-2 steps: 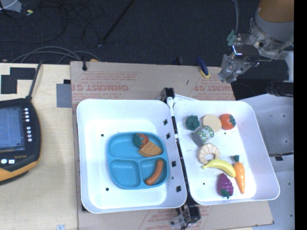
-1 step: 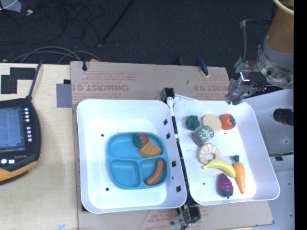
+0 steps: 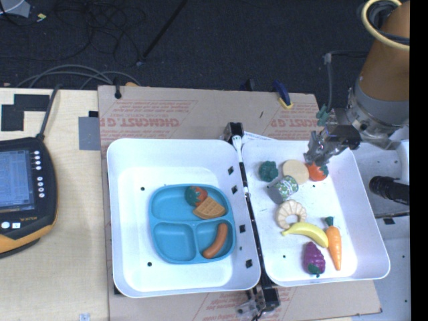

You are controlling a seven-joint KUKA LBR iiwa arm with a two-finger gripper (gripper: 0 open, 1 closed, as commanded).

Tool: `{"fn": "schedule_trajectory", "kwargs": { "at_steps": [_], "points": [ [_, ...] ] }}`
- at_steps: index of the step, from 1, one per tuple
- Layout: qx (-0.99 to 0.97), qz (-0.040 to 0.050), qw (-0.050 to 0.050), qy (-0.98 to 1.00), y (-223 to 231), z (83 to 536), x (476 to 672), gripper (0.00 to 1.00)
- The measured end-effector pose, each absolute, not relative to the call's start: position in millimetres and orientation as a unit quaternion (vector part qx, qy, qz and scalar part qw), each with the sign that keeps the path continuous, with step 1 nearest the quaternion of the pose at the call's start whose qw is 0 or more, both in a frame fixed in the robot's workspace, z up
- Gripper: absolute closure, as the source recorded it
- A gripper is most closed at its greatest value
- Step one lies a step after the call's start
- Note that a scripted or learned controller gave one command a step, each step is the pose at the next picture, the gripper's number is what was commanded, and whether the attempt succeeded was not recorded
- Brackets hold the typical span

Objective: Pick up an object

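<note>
Right now the likely target is looking like the small red-orange item (image 3: pixel 318 172) sitting in the right bin (image 3: pixel 374 246), up near its far right corner, touching the pale round piece (image 3: pixel 295 169) beside it. Gripper (image 3: pixel 319 154) is hanging directly over it, tips down at or just above its top. Whether it is pinching the item or just hovering, I cannot tell (dark hardware is blocking the contact area). The item is reading as resting on the bin floor, so I'm judging the approach as done, with grasp unconfirmed and lift not yet done. Working outward: a green piece (image 3: pixel 268 170) and a grey-green cylinder (image 3: pixel 284 187) are lying just left of the target, then a shrimp-like ring (image 3: pixel 291 212), a banana (image 3: pixel 305 231), a carrot (image 3: pixel 334 245) and a purple bunch (image 3: pixel 313 258) are spreading toward the near edge. Left bin (image 3: pixel 127 179) is holding a blue divided tray (image 3: pixel 164 243) with a strawberry-like piece (image 3: pixel 196 194), a waffle-like wedge (image 3: pixel 208 209) and a sausage (image 3: pixel 215 241) in separate compartments. Neighbours are crowding the target, so a nudge on the pale piece is looking plausible.
</note>
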State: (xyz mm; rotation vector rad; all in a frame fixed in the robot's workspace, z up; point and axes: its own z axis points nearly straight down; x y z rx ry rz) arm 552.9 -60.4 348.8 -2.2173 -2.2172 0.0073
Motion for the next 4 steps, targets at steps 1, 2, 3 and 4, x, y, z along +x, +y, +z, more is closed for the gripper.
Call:
{"fn": "schedule_trajectory", "kwargs": {
  "at_steps": [1, 2, 3, 4],
  "points": [
    [-0.705, 0.0017, 0.003, -0.709, 1, 342, 506.6, 1.00],
    [-0.703, -0.0012, 0.000, -0.711, 104, 388, 493.8, 1.00],
    [-0.706, -0.0072, -0.003, -0.709, 135, 547, 495.9, 1.00],
    [-0.706, 0.0051, 0.003, -0.709, 173, 455, 474.4, 1.00]
  ]
}}
